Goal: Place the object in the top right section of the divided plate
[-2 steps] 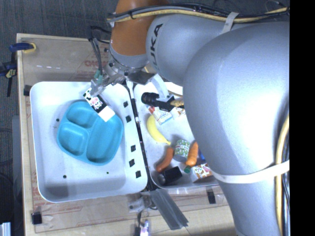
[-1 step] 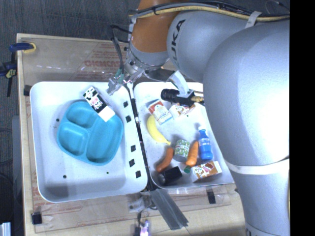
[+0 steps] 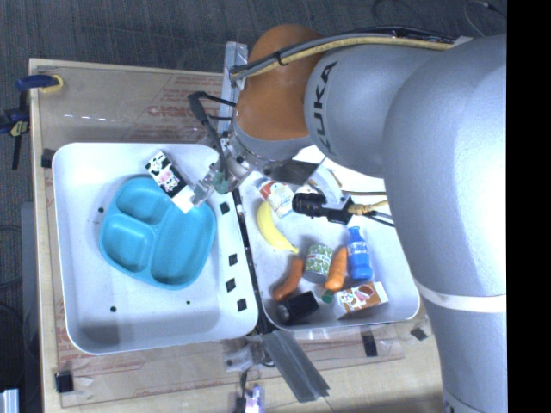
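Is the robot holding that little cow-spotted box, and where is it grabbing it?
It seems so: the end effector grips the small black-and-white carton by its lower right end, above the blue divided plate.

The light is bright and comes from above. The white bins [image 3: 129,321] are nearly overexposed, with glare at the right bin's far edge under the arm [image 3: 413,101]. A soft shadow lies in the left bin's near-left corner. The picture is slightly soft everywhere.
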Controlling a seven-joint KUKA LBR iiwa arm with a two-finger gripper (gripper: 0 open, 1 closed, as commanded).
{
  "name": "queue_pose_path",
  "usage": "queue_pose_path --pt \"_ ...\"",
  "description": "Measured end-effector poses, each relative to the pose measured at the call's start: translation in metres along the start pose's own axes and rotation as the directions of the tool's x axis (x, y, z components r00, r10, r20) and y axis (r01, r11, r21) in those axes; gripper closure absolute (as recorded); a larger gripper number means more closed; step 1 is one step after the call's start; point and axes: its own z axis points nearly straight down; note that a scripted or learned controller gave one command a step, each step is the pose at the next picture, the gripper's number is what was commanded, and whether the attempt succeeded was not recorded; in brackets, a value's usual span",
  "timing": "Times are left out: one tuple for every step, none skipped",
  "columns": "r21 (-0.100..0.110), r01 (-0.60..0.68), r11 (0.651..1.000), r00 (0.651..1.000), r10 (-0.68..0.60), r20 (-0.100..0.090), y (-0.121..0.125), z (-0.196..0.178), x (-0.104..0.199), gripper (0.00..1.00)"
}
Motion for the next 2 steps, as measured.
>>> queue_pose_path --pt "-0.002 0.057 0.998 0.998 -0.057 0.002 0.024 -0.016 0.013 1.0" --pt "-0.003 0.114 0.994 0.994 -0.114 0.004 0.013 -0.015 -0.018 1.0"
